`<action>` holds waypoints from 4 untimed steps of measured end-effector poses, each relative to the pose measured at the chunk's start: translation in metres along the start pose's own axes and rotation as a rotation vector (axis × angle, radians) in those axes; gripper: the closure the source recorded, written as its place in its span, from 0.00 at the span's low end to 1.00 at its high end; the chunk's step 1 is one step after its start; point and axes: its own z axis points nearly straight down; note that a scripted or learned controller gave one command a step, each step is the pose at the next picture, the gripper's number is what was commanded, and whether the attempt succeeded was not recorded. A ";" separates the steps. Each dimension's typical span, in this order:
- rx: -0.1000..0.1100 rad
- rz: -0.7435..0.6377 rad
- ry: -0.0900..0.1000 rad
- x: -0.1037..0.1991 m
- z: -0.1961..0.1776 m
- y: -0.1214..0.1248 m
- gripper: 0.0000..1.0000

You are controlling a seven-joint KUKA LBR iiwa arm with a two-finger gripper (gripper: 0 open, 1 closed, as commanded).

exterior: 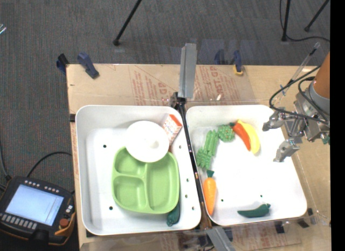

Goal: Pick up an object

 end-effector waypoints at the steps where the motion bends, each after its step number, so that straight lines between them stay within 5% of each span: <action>1: -0.004 0.010 0.010 -0.055 0.144 -0.012 0.00; 2: 0.003 0.145 -0.002 -0.069 0.148 0.004 0.00; 4: -0.007 0.380 0.016 -0.072 0.151 -0.008 0.00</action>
